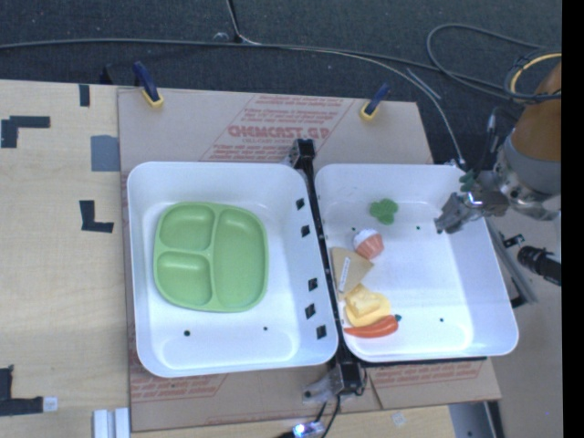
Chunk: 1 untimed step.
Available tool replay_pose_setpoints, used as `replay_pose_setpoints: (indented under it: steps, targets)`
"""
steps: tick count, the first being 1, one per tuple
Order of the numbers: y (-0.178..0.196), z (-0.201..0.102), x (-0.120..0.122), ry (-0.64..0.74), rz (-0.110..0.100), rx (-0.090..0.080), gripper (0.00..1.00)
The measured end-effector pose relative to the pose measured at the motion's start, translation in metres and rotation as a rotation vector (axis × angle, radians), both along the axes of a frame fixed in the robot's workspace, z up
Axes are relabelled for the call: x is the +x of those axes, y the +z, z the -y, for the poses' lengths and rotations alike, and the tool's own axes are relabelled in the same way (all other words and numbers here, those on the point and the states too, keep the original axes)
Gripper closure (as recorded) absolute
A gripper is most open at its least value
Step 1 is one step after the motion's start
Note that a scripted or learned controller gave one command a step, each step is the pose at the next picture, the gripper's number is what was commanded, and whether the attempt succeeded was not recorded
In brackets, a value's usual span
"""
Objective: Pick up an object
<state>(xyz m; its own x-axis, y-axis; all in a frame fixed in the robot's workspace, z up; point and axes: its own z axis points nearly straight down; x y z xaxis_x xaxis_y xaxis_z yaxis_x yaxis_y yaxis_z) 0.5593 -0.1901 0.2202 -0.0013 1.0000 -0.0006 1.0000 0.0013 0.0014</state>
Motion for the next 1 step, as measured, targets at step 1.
replay_pose_setpoints:
  steps: [1]
  targets:
    - [0.0043,-0.0594,-0.0136,0.005,-0.003,0.002,1.0]
